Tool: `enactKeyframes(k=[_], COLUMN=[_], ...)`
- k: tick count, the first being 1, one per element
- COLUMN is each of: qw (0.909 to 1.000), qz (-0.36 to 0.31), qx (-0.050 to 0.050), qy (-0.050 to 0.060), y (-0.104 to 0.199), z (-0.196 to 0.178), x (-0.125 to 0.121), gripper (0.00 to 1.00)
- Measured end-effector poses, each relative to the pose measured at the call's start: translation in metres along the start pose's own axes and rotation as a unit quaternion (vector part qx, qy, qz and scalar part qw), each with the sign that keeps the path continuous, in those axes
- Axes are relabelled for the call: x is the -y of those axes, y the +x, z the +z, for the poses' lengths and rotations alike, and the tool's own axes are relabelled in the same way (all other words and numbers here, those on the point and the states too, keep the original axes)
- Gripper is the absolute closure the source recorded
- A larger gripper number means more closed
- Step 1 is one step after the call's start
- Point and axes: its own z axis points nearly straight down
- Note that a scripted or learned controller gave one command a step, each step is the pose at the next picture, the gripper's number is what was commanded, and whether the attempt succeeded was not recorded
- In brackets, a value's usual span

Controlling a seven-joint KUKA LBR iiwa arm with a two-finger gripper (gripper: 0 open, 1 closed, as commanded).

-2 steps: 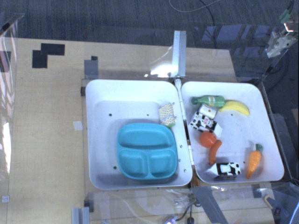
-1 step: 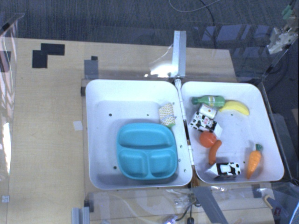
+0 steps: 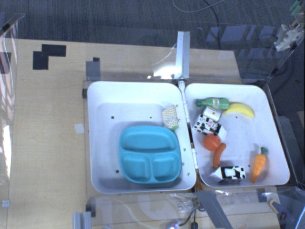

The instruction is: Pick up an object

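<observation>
- The bench (image 3: 47,142) under me is pale wood, with black marks near its far left corner.
- The left bin (image 3: 102,101) and the right bin (image 3: 267,104) sit side by side, touching along a middle seam.
- A blue divided plate (image 3: 149,154) lies in the left bin, toward its near right.
- A small patterned pouch (image 3: 170,117) lies just beyond the plate, against the bin's right wall.
- In the right bin, a yellow banana (image 3: 240,110) lies at the far side, its end touching a green bottle (image 3: 213,102).
- A black-and-white cow-print box (image 3: 208,123) sits just below the bottle.
- An orange ball (image 3: 212,142) touches a red sausage (image 3: 218,155) below it.
- A carrot (image 3: 259,164) lies near the right wall.
- A black-and-white toy (image 3: 233,173) sits at the near edge, between sausage and carrot.
- My pincer's state I cannot tell.
</observation>
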Motion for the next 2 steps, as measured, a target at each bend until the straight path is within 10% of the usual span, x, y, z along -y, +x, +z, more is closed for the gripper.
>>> enactKeyframes(k=[1, 2], qw=[0.9999, 0.9951], qz=[0.011, -0.098], qx=[-0.004, -0.004], qy=[0.008, 0.007], y=[0.03, -0.028], z=[-0.019, -0.005], x=[0.0, 0.006], gripper=[1.0, 1.0])
